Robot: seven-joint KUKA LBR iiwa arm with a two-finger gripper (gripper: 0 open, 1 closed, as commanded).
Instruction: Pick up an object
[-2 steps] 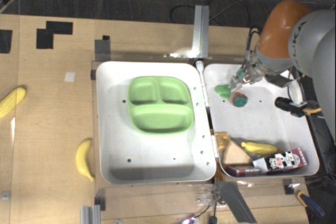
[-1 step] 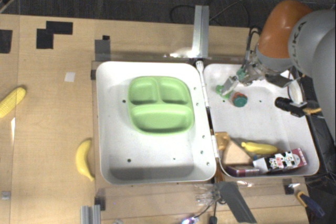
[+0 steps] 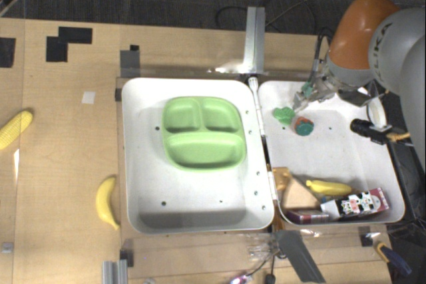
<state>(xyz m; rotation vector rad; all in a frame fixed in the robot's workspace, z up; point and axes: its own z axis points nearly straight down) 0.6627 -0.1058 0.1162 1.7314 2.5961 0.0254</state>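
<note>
Grey and orange, the big arm (image 3: 383, 36) reaches in from the right, over the far end of the right bin (image 3: 346, 149). Its jaws (image 3: 307, 95) hang low near the far wall of that bin, and I cannot tell if they are released or clenched. Just below them lie a small green toy (image 3: 284, 115) and a little round teal thing with a red spot (image 3: 304, 127), which touch each other or nearly do. I cannot tell if the jaws touch the green toy. At the near end of the right bin sit a brown wedge (image 3: 298, 195), a yellow banana (image 3: 328, 187) and a box with black and white dots (image 3: 356, 203), all packed close together. The left bin (image 3: 143, 163) holds a green tray with three parts (image 3: 202, 132), lying flat near the middle. On the wooden bench (image 3: 60, 143), left of the bins, lie another yellow banana (image 3: 106, 201) and a yellow corn cob (image 3: 14, 129), well apart.
</note>
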